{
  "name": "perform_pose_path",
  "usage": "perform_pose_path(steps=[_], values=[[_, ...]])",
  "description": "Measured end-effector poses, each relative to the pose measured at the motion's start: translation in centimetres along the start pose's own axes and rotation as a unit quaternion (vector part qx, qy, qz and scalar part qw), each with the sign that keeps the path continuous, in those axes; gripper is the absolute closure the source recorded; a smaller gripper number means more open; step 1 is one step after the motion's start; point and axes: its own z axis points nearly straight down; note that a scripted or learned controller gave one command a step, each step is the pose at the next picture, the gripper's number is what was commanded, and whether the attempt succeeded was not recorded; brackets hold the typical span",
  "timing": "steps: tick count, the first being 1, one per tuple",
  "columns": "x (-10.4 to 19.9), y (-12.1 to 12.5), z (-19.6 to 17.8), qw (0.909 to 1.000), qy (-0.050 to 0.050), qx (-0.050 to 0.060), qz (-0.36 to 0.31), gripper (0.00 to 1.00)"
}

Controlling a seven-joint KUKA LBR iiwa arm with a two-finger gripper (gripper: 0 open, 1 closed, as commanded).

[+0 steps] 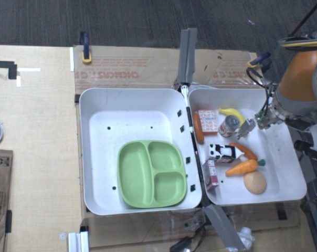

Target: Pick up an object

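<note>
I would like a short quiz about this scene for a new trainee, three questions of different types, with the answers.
1. True or false: the green divided plate lies in the left bin.
2. Which thing lies nearest the right bin's front edge? A. banana B. egg C. red box
3. Fill in: the gripper is over the ____ bin.

Key: 1 true; 2 B; 3 right.

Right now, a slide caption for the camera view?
Gripper poised beside a small can among toy food in the right white bin.
</note>
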Motion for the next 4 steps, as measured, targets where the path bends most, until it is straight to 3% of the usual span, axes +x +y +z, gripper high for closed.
perform_pose_path(steps=[1, 2, 3, 4], values=[[0.2, 6.0, 0.8, 0.9967, -0.001, 0.0, -0.081, 0.0], [-2.3, 4.4, 0.7, 0.9974, -0.001, -0.001, -0.073, 0.0], [-2.4, 4.5, -0.2, 0.9973, -0.002, -0.002, -0.073, 1.0], [-4.6, 4.0, -2.0, 0.9986, -0.001, -0.001, -0.053, 1.0]])
